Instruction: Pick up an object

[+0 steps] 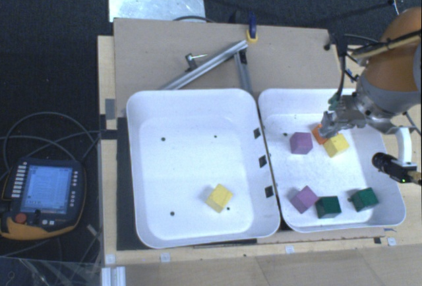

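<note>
The gripper (pixel 328 125) sits low in the right bin (pixel 379 219) over an orange block (pixel 318 135) — grip state unclear.

The end effector (pixel 328 125) hides most of an orange block (pixel 318 135); its fingers are indistinct.

One fixed camera looks down at a slant on both white bins (pixel 198 101) from above.

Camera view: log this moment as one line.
arm: over right bin | gripper: down at orange block, beside yellow block | grasp: unconfirmed | left bin: one yellow cube
</note>
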